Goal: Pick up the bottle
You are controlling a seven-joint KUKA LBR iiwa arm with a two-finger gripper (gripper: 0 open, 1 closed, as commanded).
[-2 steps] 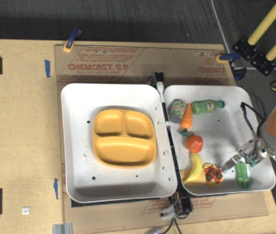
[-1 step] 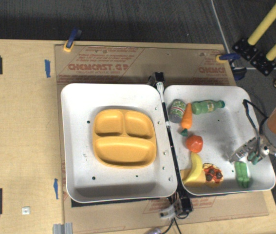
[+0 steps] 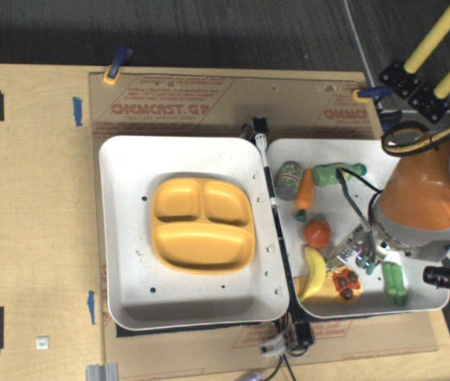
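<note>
The bottle (image 3: pixel 394 282) lies just right of the gripper (image 3: pixel 357 254); finger state unclear.

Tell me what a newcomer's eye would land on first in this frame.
The yellow divided tray dominates, sitting alone in the middle of the left bin. Next comes the arm's orange band over the right bin, where toy foods crowd together: a banana, a tomato, a carrot and a green bottle.

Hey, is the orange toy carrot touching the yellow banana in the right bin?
Apart. In the camera view, the orange toy carrot lies near the bin's upper left, the yellow banana lower down, with the red tomato and white bin floor between them.
</note>
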